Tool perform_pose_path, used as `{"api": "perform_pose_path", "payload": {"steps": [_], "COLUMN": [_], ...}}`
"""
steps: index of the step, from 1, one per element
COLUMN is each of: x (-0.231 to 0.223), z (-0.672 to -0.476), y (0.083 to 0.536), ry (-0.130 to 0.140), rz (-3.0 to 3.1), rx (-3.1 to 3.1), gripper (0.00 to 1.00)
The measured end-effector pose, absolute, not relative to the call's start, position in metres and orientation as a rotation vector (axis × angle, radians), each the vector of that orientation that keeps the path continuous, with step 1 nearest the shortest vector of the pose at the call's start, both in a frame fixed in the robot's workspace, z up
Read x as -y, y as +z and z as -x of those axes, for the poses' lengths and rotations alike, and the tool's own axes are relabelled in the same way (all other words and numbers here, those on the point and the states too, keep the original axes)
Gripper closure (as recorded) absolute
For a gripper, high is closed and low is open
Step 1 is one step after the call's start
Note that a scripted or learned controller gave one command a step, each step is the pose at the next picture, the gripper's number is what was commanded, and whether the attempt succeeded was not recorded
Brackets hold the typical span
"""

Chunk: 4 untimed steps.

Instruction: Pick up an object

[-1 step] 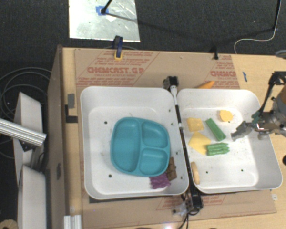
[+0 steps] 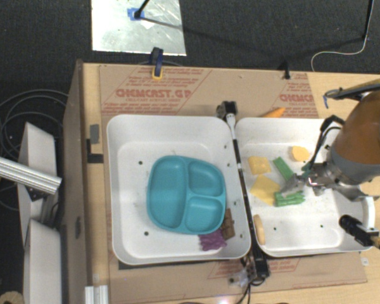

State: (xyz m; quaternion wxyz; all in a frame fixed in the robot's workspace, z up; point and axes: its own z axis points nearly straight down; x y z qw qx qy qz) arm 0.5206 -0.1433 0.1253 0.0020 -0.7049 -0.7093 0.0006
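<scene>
Robot arm (image 2: 361,138) reaches into right bin (image 2: 304,242) among scattered toy pieces

Nearest, a tan stick (image 2: 259,228) lies by the divider; the pincer (image 2: 296,183), its state impossible to tell, sits at the green blocks (image 2: 286,185) beside yellow pieces (image 2: 262,177); the left bin (image 2: 130,170) holds a teal plate (image 2: 185,195); an orange piece (image 2: 273,113) lies farthest, on the desk (image 2: 177,90)

Two bins (image 2: 177,126) — one plate (image 2: 185,194) (blue), three yellow pieces (image 2: 259,165).

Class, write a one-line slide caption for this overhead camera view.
Gripper reaches among green and yellow pieces in the right bin; a blue divided plate sits in the left bin.
</scene>
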Motion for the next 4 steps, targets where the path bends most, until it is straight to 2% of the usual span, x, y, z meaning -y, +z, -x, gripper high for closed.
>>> {"api": "perform_pose_path", "payload": {"steps": [1, 2, 3, 4], "x": [0.169, 0.168, 0.150, 0.150], "z": [-0.532, -0.627, -0.600, -0.602], "y": [0.087, 0.087, 0.084, 0.096], "ry": [-0.011, -0.011, 0.000, -0.004], "rz": [2.224, 2.219, 2.217, 2.218], "rx": [2.224, 2.239, 2.225, 2.230], "gripper": [0.00, 0.00, 0.00, 1.00]}}
